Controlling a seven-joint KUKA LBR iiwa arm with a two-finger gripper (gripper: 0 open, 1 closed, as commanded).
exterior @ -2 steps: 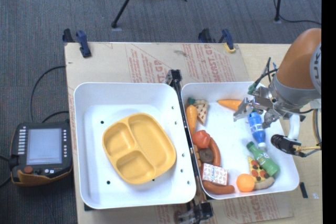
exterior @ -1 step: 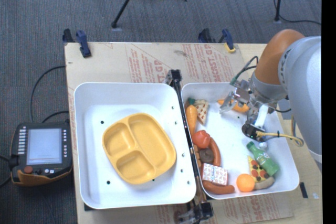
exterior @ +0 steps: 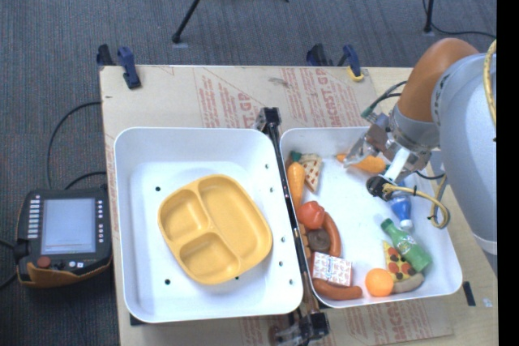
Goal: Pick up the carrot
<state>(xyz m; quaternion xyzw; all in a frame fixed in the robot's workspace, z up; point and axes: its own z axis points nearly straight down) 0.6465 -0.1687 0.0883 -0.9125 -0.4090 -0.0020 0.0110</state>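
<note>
Grey metal two-finger gripper (exterior: 362,160), carried on the grey arm with its orange band (exterior: 428,77), hangs over the upper part of the right bin (exterior: 454,275), near that bin's far wall; an orange object, apparently the carrot (exterior: 371,164), sits at the fingertips, though whether the fingers actually clamp it or how wide they stand cannot be told from this slant. Just below the wrist: a dark round fitting and a loop of yellow cable (exterior: 422,202). Below that, a small blue bottle (exterior: 401,212), then a green bottle (exterior: 408,247) lying tilted, a pizza slice (exterior: 399,267) and an orange ball (exterior: 378,281) near the bin's front right corner. Along the bin's left wall (front to back): a sausage (exterior: 336,292), a red-and-white checked packet (exterior: 332,268), a hot dog (exterior: 326,237), a red pepper (exterior: 309,214), a slim orange vegetable piece (exterior: 296,182) and a sandwich wedge (exterior: 310,170). Left bin (exterior: 134,174) holds a yellow three-compartment plate (exterior: 214,228). Black teach pendant (exterior: 65,235) lies on the carpet to the left of the bench.
</note>
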